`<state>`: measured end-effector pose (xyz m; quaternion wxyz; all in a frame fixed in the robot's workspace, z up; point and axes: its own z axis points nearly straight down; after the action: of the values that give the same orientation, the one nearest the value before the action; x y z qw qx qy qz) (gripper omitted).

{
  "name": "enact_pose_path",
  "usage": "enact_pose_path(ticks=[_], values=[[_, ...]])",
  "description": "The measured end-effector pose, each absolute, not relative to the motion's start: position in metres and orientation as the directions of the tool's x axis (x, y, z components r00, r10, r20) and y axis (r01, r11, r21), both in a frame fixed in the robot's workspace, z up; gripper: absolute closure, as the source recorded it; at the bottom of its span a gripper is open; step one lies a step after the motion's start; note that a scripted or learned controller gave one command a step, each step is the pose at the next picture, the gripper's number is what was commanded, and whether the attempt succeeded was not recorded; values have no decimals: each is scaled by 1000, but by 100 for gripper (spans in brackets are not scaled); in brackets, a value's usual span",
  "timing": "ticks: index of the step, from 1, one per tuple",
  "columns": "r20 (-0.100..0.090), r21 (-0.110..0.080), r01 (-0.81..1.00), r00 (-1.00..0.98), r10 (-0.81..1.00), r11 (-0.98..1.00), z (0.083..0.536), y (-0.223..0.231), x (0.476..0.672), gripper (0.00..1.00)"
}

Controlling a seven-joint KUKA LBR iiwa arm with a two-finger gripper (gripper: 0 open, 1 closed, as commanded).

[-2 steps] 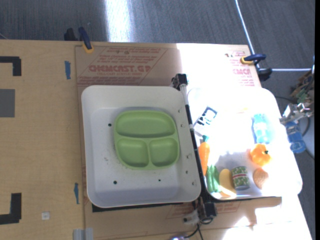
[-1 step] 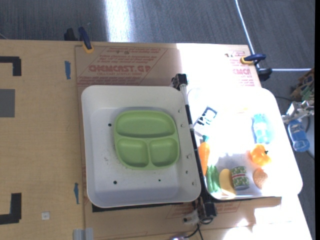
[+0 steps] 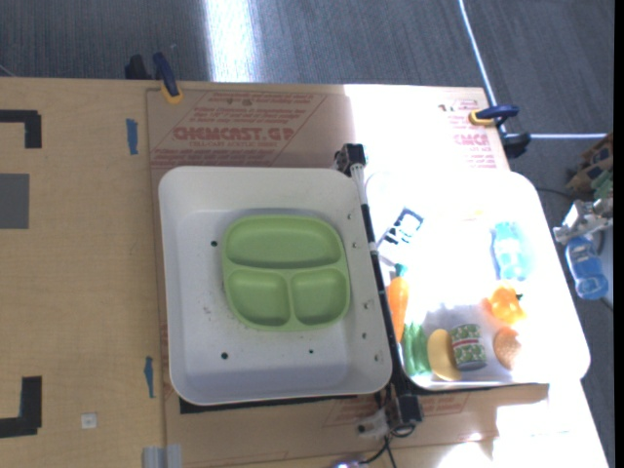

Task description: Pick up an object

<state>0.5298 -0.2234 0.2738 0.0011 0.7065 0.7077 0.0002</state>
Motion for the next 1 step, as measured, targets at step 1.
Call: enact_pose_path(ticks=[1], values=[[-4, 5, 1000, -3, 1000, 3, 284, -223, 531, 100]])
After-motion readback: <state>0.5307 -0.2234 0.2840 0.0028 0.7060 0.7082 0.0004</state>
